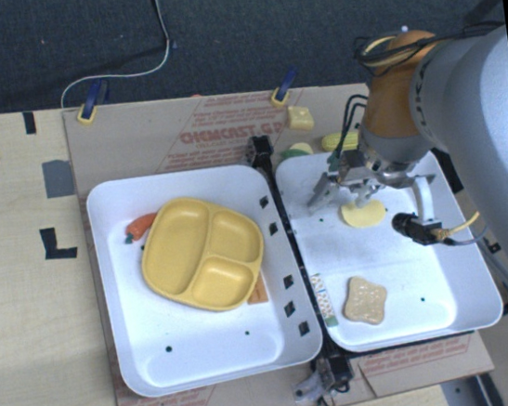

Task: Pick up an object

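Observation:
In the right bin [438, 308], a pale yellow round piece [365, 215] lies near the back and a tan toast-shaped piece [365, 301] lies near the front. My gripper [343, 193] hangs over the back of this bin, just up and left of the pale yellow piece. Its fingers are spread apart: one finger [319, 198] points left and the other sits right above the piece's edge. Nothing is between them. The left bin [201, 360] holds a yellow divided plate [203, 252] with an orange carrot-like thing [139, 226] poking out from under its left rim.
Behind the right bin, a yellow cube [299, 118], a greenish piece [298, 151] and a yellow piece [333, 141] rest on the cardboard. The grey arm [478, 128] covers the bin's right side, with a black cable plug [411, 225] hanging over it. A black divider [283, 240] separates the bins.

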`<state>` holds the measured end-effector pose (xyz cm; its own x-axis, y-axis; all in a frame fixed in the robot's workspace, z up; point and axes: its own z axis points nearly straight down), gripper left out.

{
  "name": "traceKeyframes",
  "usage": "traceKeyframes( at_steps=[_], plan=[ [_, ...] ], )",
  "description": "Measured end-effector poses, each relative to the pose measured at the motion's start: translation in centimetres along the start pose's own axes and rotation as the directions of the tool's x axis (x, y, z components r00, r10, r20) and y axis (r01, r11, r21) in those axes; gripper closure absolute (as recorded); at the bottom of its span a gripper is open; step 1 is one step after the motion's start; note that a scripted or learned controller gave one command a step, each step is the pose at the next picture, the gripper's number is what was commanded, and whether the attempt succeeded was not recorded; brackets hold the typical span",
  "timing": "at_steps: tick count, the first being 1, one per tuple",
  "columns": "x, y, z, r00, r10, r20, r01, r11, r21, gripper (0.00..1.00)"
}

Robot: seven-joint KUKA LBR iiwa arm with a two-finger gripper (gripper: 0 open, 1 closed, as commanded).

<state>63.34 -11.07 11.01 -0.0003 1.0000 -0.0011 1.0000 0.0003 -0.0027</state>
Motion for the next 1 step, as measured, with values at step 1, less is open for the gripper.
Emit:
traceKeyframes(
  at_steps=[1],
  plan=[
    [-0.17, -2.65, 2.52, 1.0, 0.0, 0.001, 0.0, 1.0, -0.004, 0.0]
  ],
)
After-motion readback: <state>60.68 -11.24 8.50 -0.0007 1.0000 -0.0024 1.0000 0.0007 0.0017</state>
